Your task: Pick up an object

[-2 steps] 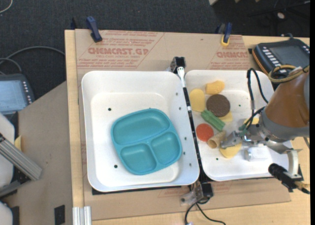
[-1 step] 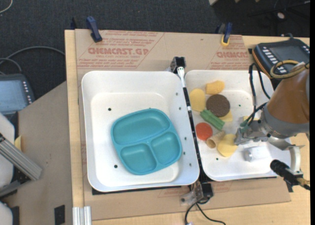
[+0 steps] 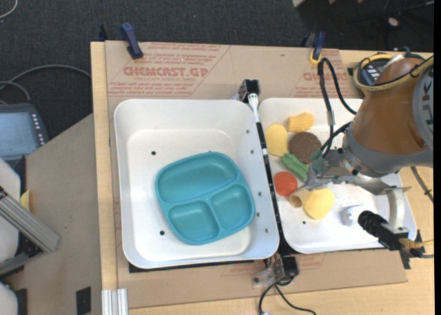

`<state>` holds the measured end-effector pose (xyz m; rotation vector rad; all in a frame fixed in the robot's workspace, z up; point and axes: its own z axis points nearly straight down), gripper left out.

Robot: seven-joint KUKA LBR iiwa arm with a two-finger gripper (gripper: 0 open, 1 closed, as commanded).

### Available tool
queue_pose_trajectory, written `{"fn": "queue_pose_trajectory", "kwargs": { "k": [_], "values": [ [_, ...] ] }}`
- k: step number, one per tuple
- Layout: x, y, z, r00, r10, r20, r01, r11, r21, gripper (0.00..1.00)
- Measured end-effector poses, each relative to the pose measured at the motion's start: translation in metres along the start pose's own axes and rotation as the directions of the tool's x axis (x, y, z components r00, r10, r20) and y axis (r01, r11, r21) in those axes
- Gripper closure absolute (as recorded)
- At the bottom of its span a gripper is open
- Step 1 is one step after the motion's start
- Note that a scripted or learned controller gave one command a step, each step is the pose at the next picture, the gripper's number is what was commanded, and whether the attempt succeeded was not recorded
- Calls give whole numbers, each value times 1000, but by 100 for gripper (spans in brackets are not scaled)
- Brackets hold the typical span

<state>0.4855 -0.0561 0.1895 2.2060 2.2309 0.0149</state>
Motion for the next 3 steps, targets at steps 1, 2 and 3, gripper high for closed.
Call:
{"fn": "queue_pose_trajectory", "kwargs": {
  "k": [1, 2, 3],
  "values": [
    [73, -3, -91, 1000, 0, 0, 0, 1000, -2, 100],
    [120, 7, -103, 1000, 5, 2, -5, 1000, 6, 100],
    [165, -1, -234, 1000, 5, -2, -5, 1000, -6, 100]
  ]
}}
